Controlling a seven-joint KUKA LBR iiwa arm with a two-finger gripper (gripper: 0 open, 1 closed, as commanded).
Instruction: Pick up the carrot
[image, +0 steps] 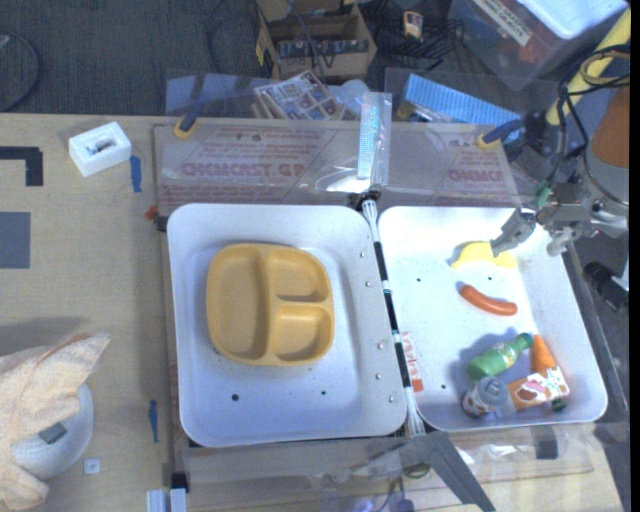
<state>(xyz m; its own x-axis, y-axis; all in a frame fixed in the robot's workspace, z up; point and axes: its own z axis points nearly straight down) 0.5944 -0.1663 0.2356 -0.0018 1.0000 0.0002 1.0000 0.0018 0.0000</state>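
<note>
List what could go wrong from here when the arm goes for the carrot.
The carrot lies wedged between the green bottle and the juice carton in the right bin's near corner, so the fingers may knock or grab a neighbour instead. The gripper sits at the far side by a yellow item, and the orange sausage lies in between and could be mistaken for the carrot.

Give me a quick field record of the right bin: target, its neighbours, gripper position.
target: carrot, near right bin's front right corner
touching neighbours: juice carton just in front of it, green bottle to its left
other items: sausage mid-bin, yellow piece toward the back
gripper: over the bin's back right, by the yellow piece, far from carrot
left bin: yellow divided plate
</note>
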